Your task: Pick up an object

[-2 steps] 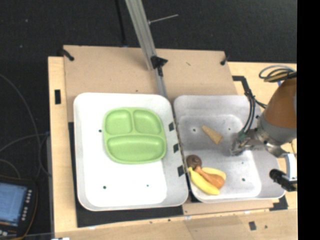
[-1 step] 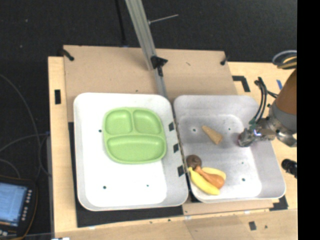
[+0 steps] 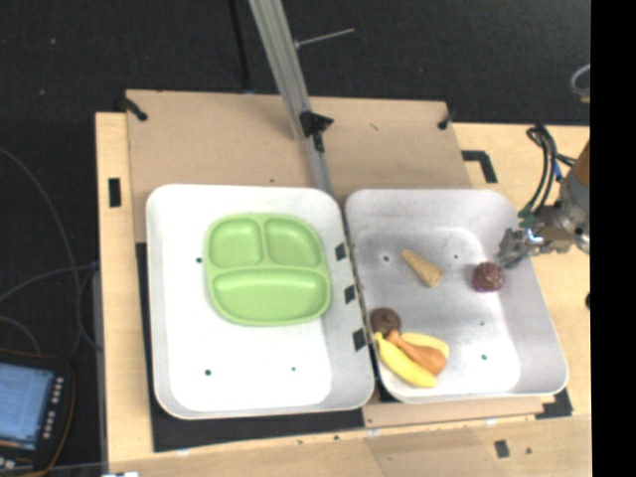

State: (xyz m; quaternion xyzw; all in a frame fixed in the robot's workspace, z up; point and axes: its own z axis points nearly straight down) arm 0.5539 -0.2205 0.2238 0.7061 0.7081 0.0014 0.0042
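In the right bin point(image 3: 497, 217) lie a dark purple round object point(image 3: 487, 277), a tan cone-shaped piece point(image 3: 422, 266), a small brown round object point(image 3: 384, 320), and a yellow banana with an orange piece on it point(image 3: 412, 358). My gripper point(image 3: 516, 245) hangs at the bin's right side, just up and right of the purple object. The purple object rests on the bin floor, apart from the gripper tips.
The left bin point(image 3: 179, 366) bears a green three-compartment plate point(image 3: 268, 268). A metal pole point(image 3: 288, 78) slants down from the top to the gap between the bins. Cables and the arm's wrist point(image 3: 561, 207) crowd the right edge.
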